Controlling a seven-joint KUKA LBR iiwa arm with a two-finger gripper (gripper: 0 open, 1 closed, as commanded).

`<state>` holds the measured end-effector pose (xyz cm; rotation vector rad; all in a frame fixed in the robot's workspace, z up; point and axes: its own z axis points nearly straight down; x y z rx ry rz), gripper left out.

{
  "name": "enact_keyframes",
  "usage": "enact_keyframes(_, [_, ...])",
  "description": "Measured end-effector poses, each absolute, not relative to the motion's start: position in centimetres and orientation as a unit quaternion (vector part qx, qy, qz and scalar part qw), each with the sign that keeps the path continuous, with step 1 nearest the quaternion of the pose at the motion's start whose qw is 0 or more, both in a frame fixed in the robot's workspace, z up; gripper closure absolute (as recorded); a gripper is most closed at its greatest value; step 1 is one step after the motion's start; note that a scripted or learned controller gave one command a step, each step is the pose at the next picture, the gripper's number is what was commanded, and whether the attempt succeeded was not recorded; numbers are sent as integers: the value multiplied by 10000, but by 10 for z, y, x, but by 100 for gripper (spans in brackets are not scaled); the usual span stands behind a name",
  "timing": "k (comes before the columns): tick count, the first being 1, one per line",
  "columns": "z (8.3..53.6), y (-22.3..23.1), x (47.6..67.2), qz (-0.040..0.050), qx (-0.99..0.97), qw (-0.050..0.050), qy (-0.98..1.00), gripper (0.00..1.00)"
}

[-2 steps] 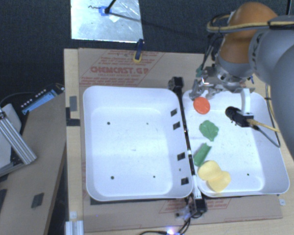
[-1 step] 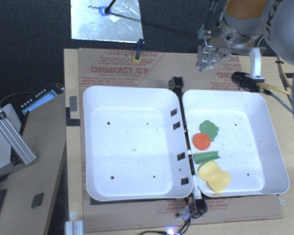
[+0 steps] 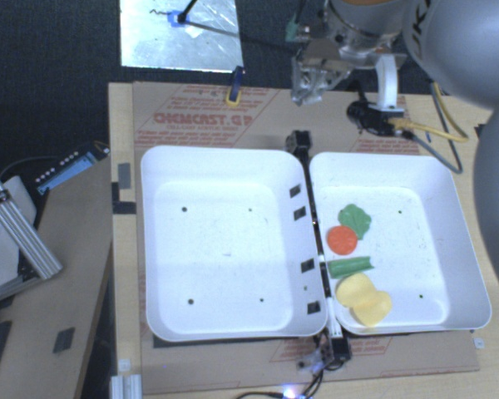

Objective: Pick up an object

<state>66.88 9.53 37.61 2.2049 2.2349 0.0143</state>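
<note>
Several toy foods lie along the left side of the right bin: a green leafy piece, a red-orange round piece, a green pod and two yellow pieces close together near the front corner. My gripper hangs high above the bench behind the bins, over the cardboard near the divider's far end, well away from all of these pieces. Nothing shows beneath it.
The left bin sits beside the right one, joined by a black-clipped divider. A yellow-and-blue clip rests on the cardboard at the back. A shiny metal sheet lies behind. Cables trail at the back right.
</note>
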Motion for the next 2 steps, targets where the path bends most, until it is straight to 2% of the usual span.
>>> enact_keyframes(2, [468, 131, 669, 31, 7046, 17, 7096, 100])
